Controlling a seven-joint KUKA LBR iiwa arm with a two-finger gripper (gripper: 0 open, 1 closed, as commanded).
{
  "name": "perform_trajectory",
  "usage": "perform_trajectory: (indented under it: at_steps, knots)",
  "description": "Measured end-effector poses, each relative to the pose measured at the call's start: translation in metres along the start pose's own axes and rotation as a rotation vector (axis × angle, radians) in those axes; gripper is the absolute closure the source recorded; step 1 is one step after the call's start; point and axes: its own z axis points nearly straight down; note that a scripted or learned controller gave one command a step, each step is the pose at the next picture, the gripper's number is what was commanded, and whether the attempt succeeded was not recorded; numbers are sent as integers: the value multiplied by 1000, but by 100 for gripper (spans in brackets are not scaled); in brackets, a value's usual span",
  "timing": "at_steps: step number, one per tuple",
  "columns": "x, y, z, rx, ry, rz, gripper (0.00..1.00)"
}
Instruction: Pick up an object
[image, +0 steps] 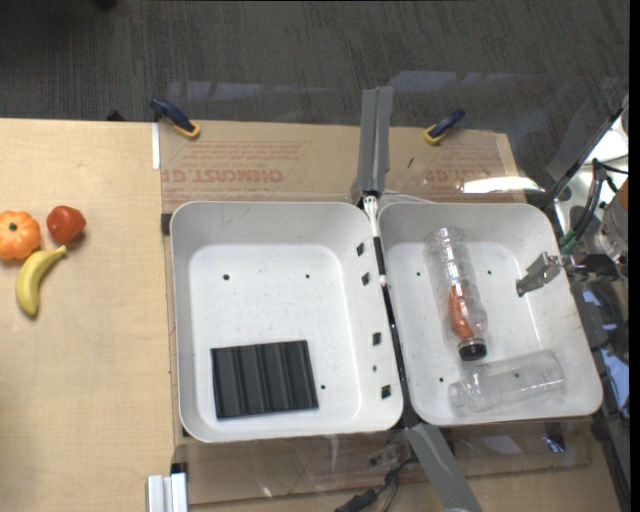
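- Bench (80, 400) of pale wood under everything, with cardboard (250, 160) laid beneath the bins and held by clamps (175, 117), likely to keep the setup from sliding.
- Dark carpet (300, 50) beyond the bench's far edge; nothing else of the room to read.
- Left bin (190, 300) joined edge to edge with right bin (590, 390), apparently as source and target halves.
- Ribbed black tray (264, 378) flat in the left bin's near part, well apart from the action.
- Clear bottle (457, 290) with orange inside and a dark cap, lying lengthwise mid right bin: probable pick.
- Clear cup (506, 382) on its side near the right bin's front wall, just beside the bottle's cap end.
- Gripper (537, 275) over the right bin's right side, apart from the bottle, nothing between its fingers; spread or closed impossible to tell.
- Banana (32, 280), orange (16, 236), tomato (66, 224) clustered far left on the bench, outside both bins.
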Motion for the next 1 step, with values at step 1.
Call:
perform_trajectory:
  at_steps: [1]
  knots:
    - [70,9,87,-2,-1,-85,0]
